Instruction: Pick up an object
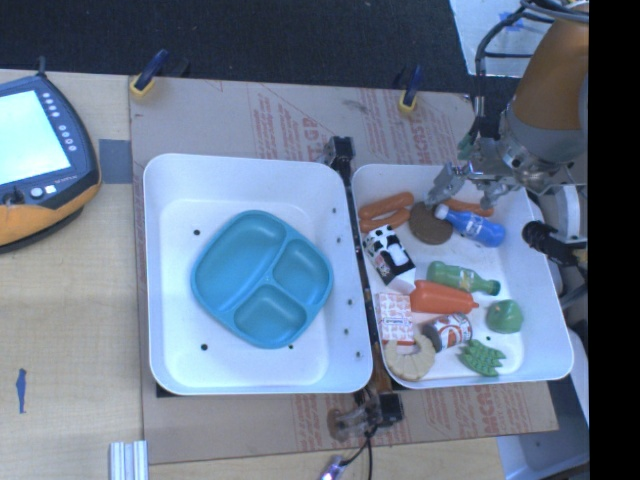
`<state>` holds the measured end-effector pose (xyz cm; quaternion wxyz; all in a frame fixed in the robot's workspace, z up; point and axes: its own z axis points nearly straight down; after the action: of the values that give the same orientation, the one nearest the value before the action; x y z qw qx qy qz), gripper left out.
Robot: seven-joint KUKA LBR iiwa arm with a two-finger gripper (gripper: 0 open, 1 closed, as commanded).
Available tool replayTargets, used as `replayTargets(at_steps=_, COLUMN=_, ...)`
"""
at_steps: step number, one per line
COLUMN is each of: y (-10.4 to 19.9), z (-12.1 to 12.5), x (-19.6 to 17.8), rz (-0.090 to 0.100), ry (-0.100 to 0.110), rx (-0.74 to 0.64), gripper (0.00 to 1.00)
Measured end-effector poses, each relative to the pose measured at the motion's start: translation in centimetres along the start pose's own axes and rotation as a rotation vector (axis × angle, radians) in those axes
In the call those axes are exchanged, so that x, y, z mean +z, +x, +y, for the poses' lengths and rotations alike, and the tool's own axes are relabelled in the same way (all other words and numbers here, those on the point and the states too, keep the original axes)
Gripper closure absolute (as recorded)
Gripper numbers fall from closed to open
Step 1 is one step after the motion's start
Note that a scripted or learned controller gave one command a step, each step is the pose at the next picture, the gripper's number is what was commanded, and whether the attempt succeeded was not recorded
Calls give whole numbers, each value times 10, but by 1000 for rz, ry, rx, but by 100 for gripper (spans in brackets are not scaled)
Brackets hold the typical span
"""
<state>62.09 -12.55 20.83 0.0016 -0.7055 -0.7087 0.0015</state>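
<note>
My gripper hangs over the far part of the right bin, its fingers spread with nothing between them. Just under and beside it lie a blue bottle with a white cap, a brown round disc and an orange hot dog. Nearer the front of this bin sit a black-and-white cow toy, a green bottle, a carrot, a green ball and a red-white packet.
The left bin holds a blue divided plate. A tablet in an orange case lies at the far left of the bench. Clamps sit at the board's far edge. A donut, a can and a green leafy toy crowd the right bin's front.
</note>
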Motion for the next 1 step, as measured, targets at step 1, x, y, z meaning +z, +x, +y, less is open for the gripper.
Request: replayTargets(at_steps=1, y=17, z=5, x=103, rz=-3, ry=-6, rx=2, gripper=0)
